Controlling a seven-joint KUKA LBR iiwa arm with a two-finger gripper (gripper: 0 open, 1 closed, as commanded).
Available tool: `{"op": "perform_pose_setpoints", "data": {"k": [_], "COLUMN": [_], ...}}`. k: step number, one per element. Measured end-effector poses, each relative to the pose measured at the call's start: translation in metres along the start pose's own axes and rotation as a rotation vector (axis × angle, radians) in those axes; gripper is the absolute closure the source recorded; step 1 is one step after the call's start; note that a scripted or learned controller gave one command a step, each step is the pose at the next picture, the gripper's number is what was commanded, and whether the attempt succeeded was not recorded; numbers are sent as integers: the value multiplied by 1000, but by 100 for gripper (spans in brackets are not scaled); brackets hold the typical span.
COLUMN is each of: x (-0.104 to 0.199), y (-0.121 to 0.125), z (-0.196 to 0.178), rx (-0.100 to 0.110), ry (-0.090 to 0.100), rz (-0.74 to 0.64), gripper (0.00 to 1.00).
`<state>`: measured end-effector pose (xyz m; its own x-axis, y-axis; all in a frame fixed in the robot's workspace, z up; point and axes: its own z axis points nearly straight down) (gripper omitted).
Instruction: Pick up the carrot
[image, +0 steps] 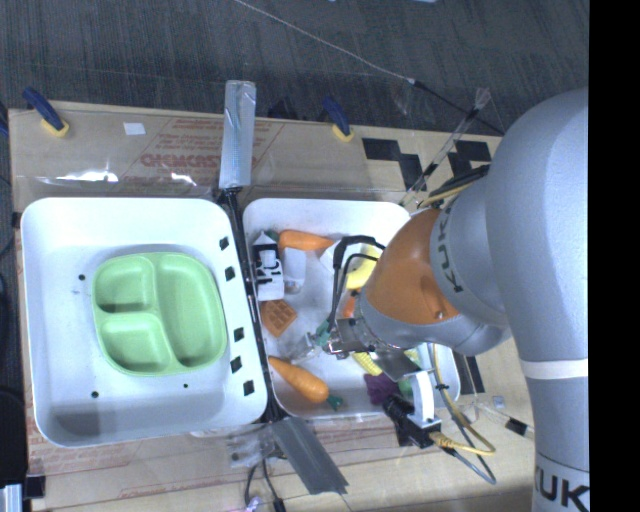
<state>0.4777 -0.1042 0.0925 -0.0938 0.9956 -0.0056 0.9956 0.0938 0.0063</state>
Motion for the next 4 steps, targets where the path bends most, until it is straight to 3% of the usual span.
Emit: {"op": "perform_pose_setpoints", "data": {"k": [1,2,3,4], "x": [10,10,11,-22], "y": [0,1,1,-4], "z": [1,-8,-8,2], "rx": [3,1,2,12], "ry": [2,1,1,5], "rz": [209,201,201,663], "gripper": [0,100,0,0]}}
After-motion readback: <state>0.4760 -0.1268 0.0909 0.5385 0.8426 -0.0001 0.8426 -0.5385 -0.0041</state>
